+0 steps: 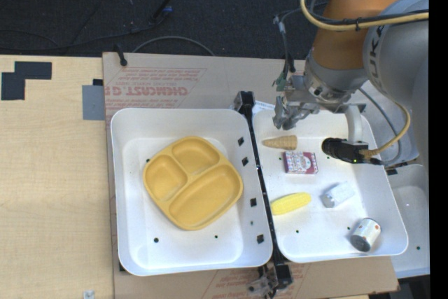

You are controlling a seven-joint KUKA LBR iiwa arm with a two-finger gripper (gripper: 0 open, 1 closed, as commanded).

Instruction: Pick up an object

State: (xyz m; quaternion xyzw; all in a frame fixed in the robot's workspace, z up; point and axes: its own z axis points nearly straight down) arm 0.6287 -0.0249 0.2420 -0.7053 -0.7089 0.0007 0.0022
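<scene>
– Bins on the worktop (49,185): what lies in them?

– The left bin (133,238) has a yellow plate (192,182) with three sections, lying flat near its middle. The right bin (315,238) has five small things, all apart from one another.

– Which ones?

– A tan cone (280,143) lies on its side at the far left, its tip pointing left. Just right of it and a little nearer sits a small pink box (300,162). Nearer still is a yellow corn cob (290,204), close to the wall between the bins. A grey block (337,195) sits right of the cob, and a silver can (365,234) lies tipped over in the near right corner.

– Where is the arm (350,17)?

– It reaches in from the right, over the far side of the right bin. The gripper (285,121) points down just beyond the cone, at the far left of that bin.

– Does it hold anything?

– Nothing shows in its grasp; the cone lies on the bin floor. Whether the gripper is spread or closed I cannot tell from this angle.
</scene>
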